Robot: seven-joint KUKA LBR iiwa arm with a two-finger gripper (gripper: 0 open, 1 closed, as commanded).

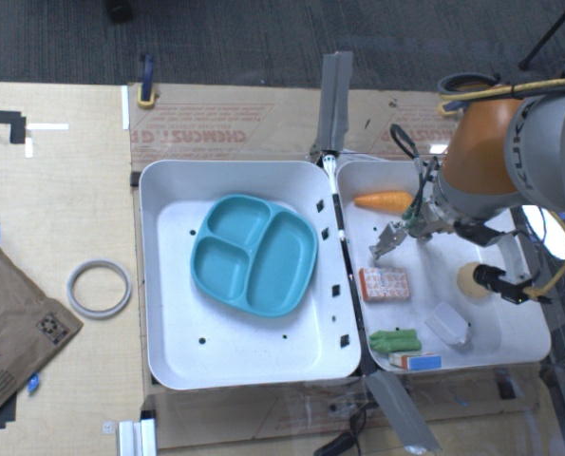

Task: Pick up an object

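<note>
My gripper (387, 241) hangs in the right bin (510, 350), over its upper left part. It sits just below an orange carrot (384, 199) and just above a red and white packet (385, 284). Nothing shows in its grasp. A green object (394, 339) and a small orange and blue box (417, 361) lie near the bin's front edge. A clear plastic piece (447, 324) and a pale yellow ball (471, 280) lie to the right, the ball partly behind the arm's cabling.
The left bin (168, 350) bears a blue divided plate (254, 254). On the bench to the left lie a tape roll (99, 287) and a brown cardboard box (7, 331). The arm (500, 150) covers the right bin's far right corner.
</note>
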